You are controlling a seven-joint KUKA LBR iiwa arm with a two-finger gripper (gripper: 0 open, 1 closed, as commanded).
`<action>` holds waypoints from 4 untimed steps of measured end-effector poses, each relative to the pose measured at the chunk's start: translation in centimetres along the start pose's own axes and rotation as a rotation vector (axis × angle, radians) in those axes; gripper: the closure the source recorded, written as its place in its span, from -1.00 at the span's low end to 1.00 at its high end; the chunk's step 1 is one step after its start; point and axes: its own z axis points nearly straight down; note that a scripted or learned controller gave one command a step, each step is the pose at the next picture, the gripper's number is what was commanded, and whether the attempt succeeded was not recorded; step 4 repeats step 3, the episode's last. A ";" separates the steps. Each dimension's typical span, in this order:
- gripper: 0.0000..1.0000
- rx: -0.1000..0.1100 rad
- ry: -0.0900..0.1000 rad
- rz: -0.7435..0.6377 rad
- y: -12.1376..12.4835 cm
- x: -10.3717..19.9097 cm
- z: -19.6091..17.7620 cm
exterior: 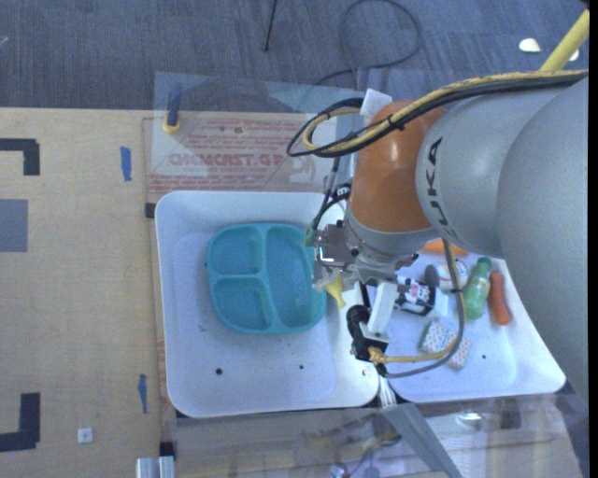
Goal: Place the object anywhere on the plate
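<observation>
The small yellow object (334, 291) beside the plate (252, 280) seems light and stiff; grip its narrow sides. Whether the claw (336, 273) is clenched, I cannot tell.

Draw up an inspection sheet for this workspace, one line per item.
Surface: tan bench bearing a left bin and a right bin, both white, side by side.
Job's things: teal plate in the left bin, three compartments, nothing seen on it; which object is to be placed cannot be told.
Clutter: in the right bin, a green item, an orange item and a patterned piece, partly under the arm.
Grippers: gripper at the plate's right edge, over the seam between the bins.
Cables: yellow cable and black cables on the arm; black loop on the floor.
Surroundings: grey floor; blue tape on the bench.
</observation>
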 end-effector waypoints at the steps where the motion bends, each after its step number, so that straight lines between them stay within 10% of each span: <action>1: -1.00 -0.001 0.000 0.003 0.0 -0.1 0.0; 2: -1.00 -0.003 0.000 0.300 2.4 -1.6 0.0; 3: -1.00 -0.003 -0.001 0.137 1.9 -2.7 -12.0; 4: -1.00 -0.003 -0.001 0.137 1.9 -2.7 -12.0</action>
